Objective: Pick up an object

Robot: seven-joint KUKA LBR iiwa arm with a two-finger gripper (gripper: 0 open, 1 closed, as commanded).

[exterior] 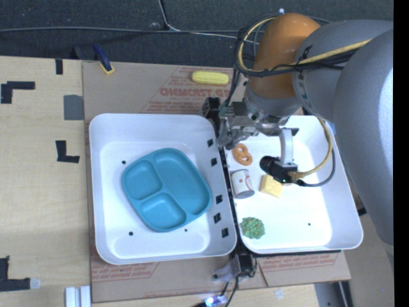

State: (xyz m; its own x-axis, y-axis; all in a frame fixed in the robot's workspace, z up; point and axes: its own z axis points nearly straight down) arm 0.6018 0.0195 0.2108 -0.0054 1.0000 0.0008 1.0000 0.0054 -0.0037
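The arm reaches in from the right, its gripper (238, 135) low over the right bin's (319, 226) upper left corner; its opening cannot be told. Below it lie 1 pretzel (241, 153), 1 small can (242, 183), 1 yellow block (271, 187), 1 green ball (252, 227). The left bin (108, 139) holds 1 blue divided plate (165, 188). The cardboard's red print is unreadable.

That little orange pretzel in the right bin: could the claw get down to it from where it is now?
Probably yes. The claw hangs just above the pretzel, nothing lies over it, and the small can sits apart, nearer the camera.
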